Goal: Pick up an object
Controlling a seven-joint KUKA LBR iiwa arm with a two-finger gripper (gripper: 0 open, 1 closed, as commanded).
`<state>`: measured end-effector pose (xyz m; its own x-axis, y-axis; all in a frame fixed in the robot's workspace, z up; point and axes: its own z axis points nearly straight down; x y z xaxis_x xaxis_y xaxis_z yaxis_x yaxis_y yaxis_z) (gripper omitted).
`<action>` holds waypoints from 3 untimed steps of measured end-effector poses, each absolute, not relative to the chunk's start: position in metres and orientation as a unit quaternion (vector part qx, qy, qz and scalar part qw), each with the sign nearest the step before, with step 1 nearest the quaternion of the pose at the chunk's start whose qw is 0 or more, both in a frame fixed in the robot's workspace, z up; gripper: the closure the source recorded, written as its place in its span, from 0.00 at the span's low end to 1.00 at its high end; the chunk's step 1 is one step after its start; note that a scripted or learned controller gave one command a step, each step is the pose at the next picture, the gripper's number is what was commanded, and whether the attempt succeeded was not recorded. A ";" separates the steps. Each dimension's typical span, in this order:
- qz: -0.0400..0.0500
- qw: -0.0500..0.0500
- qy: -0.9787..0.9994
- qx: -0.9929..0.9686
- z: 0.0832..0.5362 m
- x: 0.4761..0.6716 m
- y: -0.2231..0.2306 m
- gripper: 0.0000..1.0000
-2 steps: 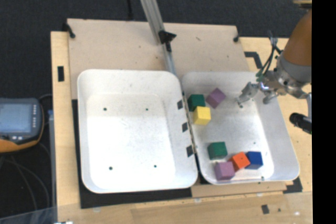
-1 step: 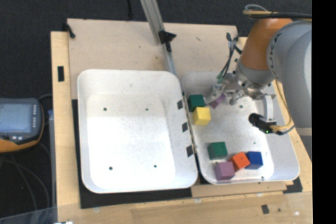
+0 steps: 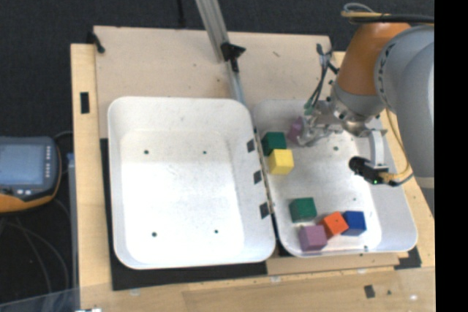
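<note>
So the arm's down in the right bin (image 3: 395,226), gripper (image 3: 311,126) sitting near the bin's far wall, right at a small purple block (image 3: 295,131). Honestly can't tell how the jaws stand from here, or whether they've got anything. A green cube (image 3: 275,142) and a yellow cube (image 3: 281,161) sit just beside that purple one, so I'd say it needs to come straight down and centre on the block without nudging the neighbours. Another green, purple, orange and blue bunch sits near the front edge.
</note>
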<state>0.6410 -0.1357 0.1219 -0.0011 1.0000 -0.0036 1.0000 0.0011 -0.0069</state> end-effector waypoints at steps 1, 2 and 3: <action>0.002 -0.002 -0.708 -0.706 0.123 0.643 -0.136 0.00; 0.002 -0.002 -0.708 -0.706 0.134 0.643 -0.137 1.00; 0.003 -0.002 -0.709 -0.706 0.133 0.643 -0.137 0.00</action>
<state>0.6426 -0.1369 0.1331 -0.0043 1.0000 -0.0067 1.0000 0.0043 -0.0009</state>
